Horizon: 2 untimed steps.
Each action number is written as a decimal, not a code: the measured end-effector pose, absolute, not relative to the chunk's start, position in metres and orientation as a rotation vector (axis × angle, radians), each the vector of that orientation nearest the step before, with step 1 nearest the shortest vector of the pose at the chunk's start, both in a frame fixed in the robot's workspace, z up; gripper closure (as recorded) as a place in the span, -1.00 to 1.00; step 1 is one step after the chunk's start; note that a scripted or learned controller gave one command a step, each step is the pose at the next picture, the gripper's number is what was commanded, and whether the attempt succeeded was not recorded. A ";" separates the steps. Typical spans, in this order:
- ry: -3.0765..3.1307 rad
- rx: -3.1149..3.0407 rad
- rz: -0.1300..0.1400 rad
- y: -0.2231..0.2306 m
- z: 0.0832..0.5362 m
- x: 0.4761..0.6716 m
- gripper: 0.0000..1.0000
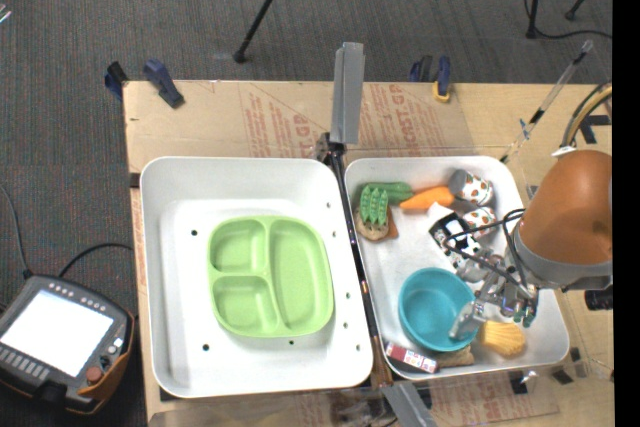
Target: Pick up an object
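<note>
My gripper (488,313) hangs low over the front right part of the right bin (545,215), at the right rim of a blue bowl (432,305). Just to its right a yellow brush-like toy (503,338) lies on the bin floor. Further back in the same bin are a green ridged toy on a brown base (374,210), an orange carrot (428,198) and two grey spotted pieces (472,186). A small red and white item (412,358) sits at the bin's front edge. Nothing can be seen held by the gripper.
The left bin (170,215) holds a light green divided plate (270,275). A grey post (347,105) rises between the bins at the back. The arm's orange band (570,205) overhangs the right bin's right wall. A tablet (55,335) lies on the floor at the left.
</note>
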<state>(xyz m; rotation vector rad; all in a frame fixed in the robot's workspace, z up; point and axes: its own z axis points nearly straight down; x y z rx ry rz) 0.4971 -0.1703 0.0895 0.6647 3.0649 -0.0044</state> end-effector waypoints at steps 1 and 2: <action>3.091 0.563 0.005 -0.106 0.087 0.522 -1.00; 3.088 0.574 0.003 -0.084 0.088 0.580 -1.00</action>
